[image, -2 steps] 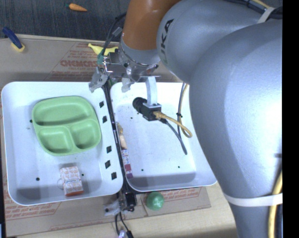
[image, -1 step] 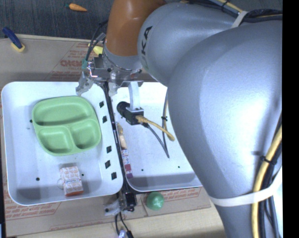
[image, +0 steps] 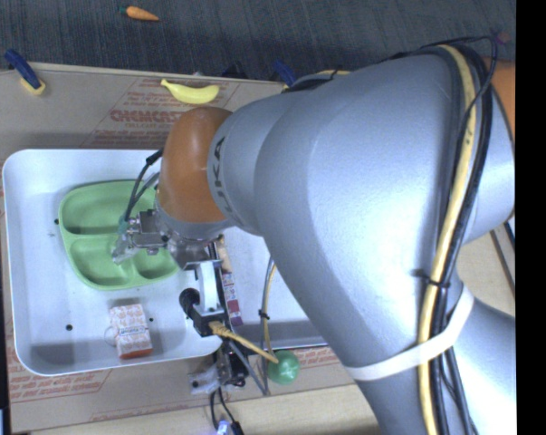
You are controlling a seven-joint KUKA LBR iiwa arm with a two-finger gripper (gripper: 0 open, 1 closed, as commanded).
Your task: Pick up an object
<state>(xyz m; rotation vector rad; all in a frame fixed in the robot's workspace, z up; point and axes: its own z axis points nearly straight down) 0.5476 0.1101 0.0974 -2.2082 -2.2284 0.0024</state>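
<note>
Bin (image: 19,243): box (image: 130,330) left of end effector (image: 138,239)

One green plate (image: 96,234), one small box (image: 130,330), one banana (image: 191,90), one carrot (image: 142,13)

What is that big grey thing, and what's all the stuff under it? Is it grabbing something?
The big grey thing is a robot arm with an orange band near its wrist. A camera above the bench looks down on it, and the arm reaches in from the right. Its gripper, the robot's "hand", hangs over a white bin, just above a green divided tray. I can't see anything between its fingers, so I can't say it's grabbing anything. A small orange-and-white packet also lies in the bin. Outside it are a yellow banana, a green ball and a little orange carrot.
</note>
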